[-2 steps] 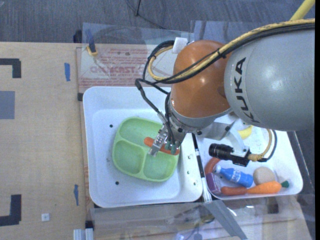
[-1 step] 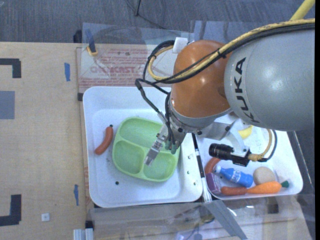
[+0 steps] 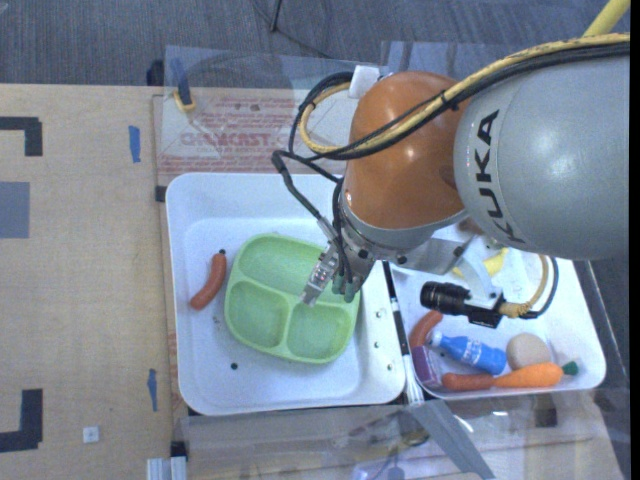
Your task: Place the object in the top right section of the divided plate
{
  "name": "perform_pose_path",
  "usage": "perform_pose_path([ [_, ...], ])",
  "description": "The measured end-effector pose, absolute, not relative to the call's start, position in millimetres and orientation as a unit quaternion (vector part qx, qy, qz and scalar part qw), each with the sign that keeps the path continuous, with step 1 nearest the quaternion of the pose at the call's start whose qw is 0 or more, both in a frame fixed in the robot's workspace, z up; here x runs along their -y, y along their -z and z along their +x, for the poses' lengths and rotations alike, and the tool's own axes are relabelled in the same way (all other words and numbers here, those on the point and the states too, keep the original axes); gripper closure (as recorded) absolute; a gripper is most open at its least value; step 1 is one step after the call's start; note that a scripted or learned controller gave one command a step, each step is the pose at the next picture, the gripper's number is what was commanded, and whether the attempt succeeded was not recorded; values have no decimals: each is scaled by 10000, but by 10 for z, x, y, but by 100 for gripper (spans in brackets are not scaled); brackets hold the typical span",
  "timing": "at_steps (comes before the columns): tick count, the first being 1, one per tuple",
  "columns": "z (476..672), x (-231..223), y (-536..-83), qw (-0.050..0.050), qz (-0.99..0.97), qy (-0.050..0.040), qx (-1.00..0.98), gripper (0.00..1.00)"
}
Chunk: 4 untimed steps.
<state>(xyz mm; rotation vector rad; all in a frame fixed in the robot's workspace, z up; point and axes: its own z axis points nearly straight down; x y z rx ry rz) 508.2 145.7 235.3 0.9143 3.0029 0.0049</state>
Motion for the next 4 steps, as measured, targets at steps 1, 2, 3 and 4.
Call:
perform_pose_path([
  [1, 4947, 102, -1965, 5, 2683, -2, -9633, 100],
  [2, 6048, -495, -2560, 28, 2769, -12, -9609, 100],
  [3, 5865, -430, -2401, 10, 2446, -5, -9696, 100],
  [4, 5468, -1328, -1979, 10, 1395, -10, -9902, 100],
])
